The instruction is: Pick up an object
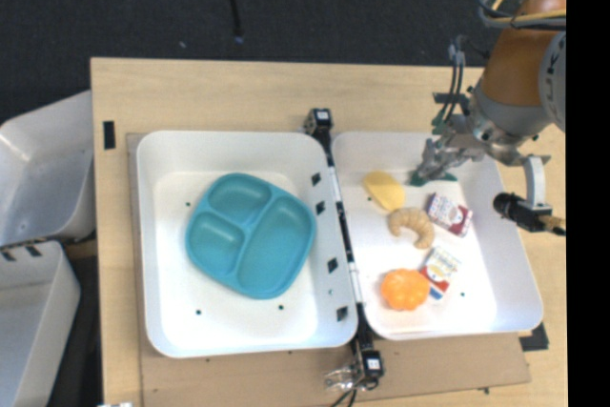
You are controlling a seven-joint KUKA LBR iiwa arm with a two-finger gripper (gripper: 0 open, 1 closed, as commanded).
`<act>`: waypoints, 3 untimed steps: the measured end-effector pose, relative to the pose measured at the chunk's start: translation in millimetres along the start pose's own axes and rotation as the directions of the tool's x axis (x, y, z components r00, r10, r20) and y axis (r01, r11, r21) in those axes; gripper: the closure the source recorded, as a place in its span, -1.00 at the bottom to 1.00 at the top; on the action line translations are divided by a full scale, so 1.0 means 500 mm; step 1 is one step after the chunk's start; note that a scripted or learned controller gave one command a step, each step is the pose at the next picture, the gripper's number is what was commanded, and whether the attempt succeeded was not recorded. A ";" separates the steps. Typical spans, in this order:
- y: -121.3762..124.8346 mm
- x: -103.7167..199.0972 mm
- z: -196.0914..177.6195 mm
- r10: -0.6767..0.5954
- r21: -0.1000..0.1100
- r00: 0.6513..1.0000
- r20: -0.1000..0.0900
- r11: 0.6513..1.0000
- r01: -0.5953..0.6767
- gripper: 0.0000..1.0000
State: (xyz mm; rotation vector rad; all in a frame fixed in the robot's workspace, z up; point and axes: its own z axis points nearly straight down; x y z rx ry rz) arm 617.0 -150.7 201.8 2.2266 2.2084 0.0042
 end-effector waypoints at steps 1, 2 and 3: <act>0.002 -0.004 -0.064 -0.004 0.001 1.000 0.000 1.000 0.004 1.00; -0.013 0.103 -0.048 -0.014 0.006 1.000 -0.002 1.000 0.014 1.00; -0.034 0.219 -0.070 -0.015 0.005 1.000 -0.003 1.000 0.015 1.00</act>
